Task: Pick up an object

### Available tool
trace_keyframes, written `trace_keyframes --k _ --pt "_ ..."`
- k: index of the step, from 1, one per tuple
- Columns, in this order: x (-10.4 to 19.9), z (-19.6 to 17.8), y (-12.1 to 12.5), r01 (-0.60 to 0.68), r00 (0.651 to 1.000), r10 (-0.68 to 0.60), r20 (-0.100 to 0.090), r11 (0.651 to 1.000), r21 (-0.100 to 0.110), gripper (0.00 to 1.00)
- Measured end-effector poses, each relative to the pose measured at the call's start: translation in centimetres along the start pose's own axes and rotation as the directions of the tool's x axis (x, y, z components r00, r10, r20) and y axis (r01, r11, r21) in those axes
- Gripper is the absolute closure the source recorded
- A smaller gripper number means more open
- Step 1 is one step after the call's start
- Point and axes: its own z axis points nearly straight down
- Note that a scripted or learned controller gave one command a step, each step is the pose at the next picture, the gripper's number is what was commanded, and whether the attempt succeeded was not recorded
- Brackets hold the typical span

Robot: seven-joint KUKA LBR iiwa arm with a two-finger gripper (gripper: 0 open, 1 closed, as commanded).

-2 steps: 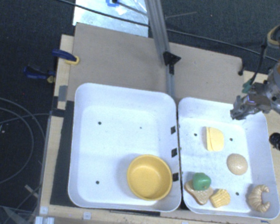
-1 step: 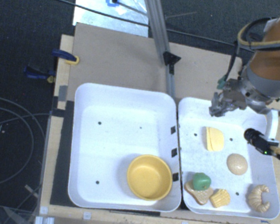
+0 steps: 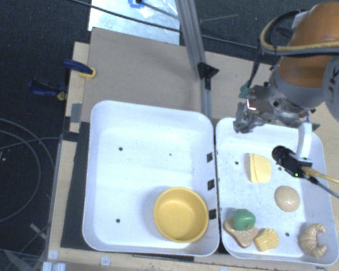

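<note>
objects: none gripped | left bin: yellow bowl at near right | right bin: green piece on tan piece, yellow wedge, corn piece, beige bun, croissant | gripper: over far-left corner, finger state cannot tell

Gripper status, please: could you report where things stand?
Gripper above right bin's far-left corner, nothing seen held. Cheese nearest, untouched. Path clear.
</note>
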Motion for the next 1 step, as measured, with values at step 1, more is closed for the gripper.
trace_keyframes --k 1 --pt "5.76 1.48 2.0 0.0 1.0 0.0 0.0 1.0 0.001 1.0"
